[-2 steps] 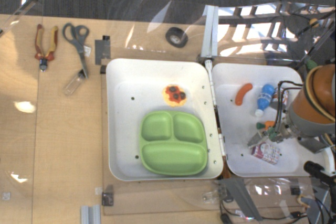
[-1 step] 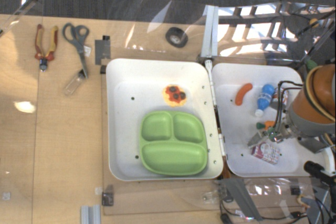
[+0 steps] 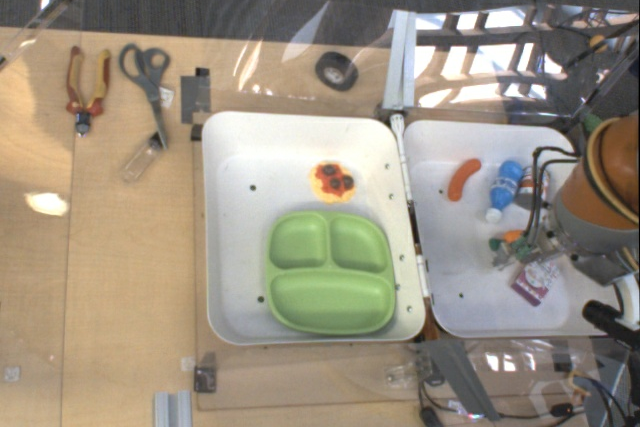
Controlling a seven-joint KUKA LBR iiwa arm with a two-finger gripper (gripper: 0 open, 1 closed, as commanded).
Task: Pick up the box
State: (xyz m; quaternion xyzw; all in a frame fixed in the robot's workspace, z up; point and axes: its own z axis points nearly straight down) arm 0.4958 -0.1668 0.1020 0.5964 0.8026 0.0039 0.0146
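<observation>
Plainly, claw [image 3: 528,253] sits beside box [image 3: 534,281]; its state is unclear. Nearby carrot [image 3: 508,239] and bottle [image 3: 506,185] could be grabbed instead.

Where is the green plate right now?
The green plate lies in the left bin, toward its near edge, just below a small pizza toy.

At the right edge of the frame the arm [image 3: 608,190] is showing a rounded grey body with a broad orange band wrapping around it above the wrist. A thin black cable [image 3: 541,190] is looping off its left side and running down toward the gripper [image 3: 520,250], whose small dark metal parts are looking cluttered and hard to make out.
</observation>
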